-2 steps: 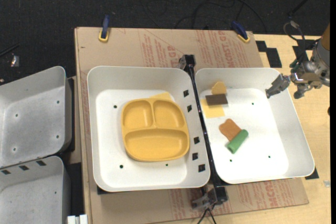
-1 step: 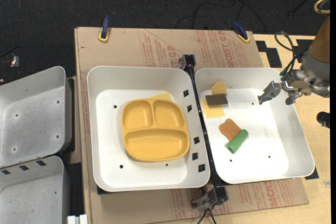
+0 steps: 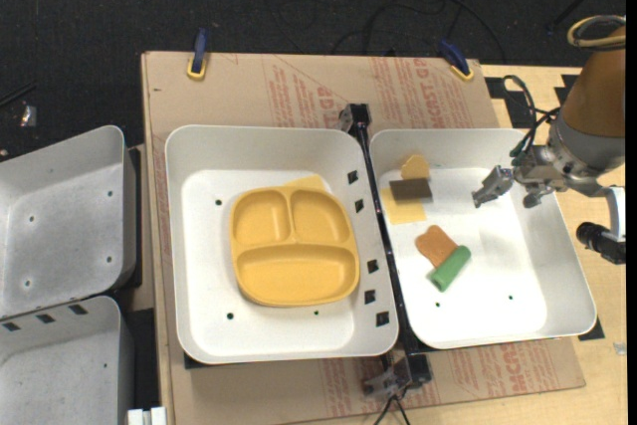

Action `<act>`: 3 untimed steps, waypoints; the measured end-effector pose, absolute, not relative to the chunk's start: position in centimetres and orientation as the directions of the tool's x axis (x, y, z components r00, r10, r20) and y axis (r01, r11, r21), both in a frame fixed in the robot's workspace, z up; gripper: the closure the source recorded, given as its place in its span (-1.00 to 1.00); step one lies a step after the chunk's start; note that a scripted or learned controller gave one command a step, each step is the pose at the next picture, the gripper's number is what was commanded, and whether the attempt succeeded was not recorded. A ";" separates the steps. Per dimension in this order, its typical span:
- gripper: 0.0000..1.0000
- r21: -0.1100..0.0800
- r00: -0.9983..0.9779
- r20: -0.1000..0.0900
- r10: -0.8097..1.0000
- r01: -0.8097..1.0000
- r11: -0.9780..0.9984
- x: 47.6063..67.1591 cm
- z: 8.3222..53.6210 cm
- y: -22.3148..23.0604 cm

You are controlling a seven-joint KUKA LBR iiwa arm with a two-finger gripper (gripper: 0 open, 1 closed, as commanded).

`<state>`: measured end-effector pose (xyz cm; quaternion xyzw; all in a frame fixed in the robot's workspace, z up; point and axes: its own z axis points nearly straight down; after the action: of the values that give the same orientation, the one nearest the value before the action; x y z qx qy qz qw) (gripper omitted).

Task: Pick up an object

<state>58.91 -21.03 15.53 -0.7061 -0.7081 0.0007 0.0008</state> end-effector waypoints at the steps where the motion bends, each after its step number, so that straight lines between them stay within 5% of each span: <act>1: -1.00 -0.004 0.000 0.001 1.000 1.000 0.000 59.0 9.1 -21.1; 2: 1.00 0.002 0.000 -0.001 1.000 1.000 0.000 59.1 10.6 -21.1; 3: 1.00 0.006 -0.004 -0.002 1.000 1.000 0.004 59.9 16.4 -20.4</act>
<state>59.91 -20.42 16.44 -0.7057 -0.7085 -0.0015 -0.0030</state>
